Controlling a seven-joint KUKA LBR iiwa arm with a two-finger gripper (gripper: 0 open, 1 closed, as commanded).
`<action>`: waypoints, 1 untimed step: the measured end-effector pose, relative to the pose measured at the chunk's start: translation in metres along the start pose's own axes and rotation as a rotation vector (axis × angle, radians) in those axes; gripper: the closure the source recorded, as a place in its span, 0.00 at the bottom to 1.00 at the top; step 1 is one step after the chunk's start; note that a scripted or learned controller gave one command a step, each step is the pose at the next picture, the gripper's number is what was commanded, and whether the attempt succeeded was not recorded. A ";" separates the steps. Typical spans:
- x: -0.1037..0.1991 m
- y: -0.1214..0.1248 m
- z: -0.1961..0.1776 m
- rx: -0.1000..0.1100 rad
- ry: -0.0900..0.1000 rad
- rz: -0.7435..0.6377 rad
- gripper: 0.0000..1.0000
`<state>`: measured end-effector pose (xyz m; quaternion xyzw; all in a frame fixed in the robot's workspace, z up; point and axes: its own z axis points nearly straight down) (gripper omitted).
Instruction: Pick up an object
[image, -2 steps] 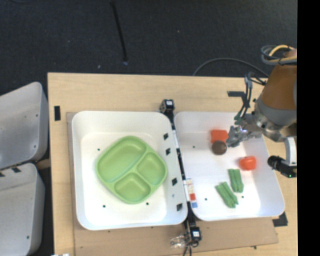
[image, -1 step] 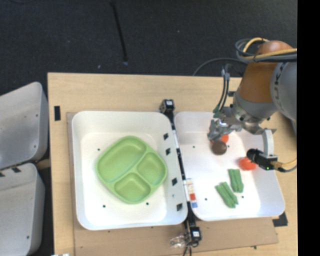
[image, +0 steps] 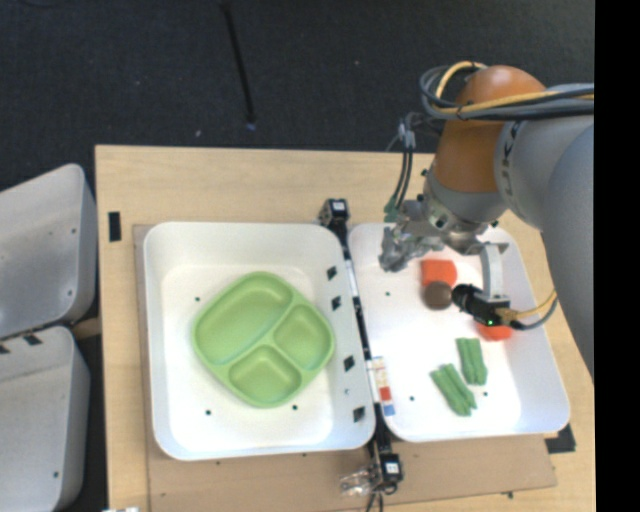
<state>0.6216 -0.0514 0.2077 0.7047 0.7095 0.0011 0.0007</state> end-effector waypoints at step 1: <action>0.050 0.011 -0.017 -0.001 0.000 0.000 1.00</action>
